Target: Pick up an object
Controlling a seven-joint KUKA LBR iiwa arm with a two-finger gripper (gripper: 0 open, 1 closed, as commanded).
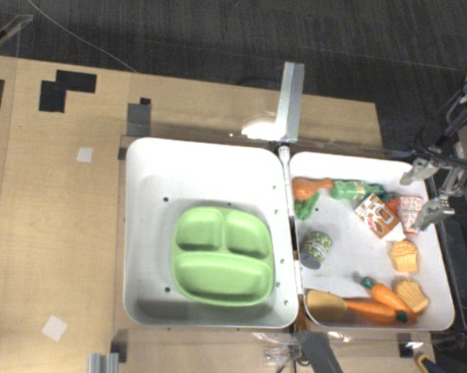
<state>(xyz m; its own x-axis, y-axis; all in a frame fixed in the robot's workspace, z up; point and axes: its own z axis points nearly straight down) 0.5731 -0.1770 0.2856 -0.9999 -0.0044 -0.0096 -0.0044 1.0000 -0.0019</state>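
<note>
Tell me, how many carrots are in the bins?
2, both in the right bin: one carrot at the top left corner, another carrot near the bottom edge. Others may be hidden.

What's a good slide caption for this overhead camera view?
Tool poised at the right bin's far edge over toy food; green divided plate sits in the left bin.

Toy foods (372, 255) lie scattered in the right bin (448, 312); none lifted.
</note>
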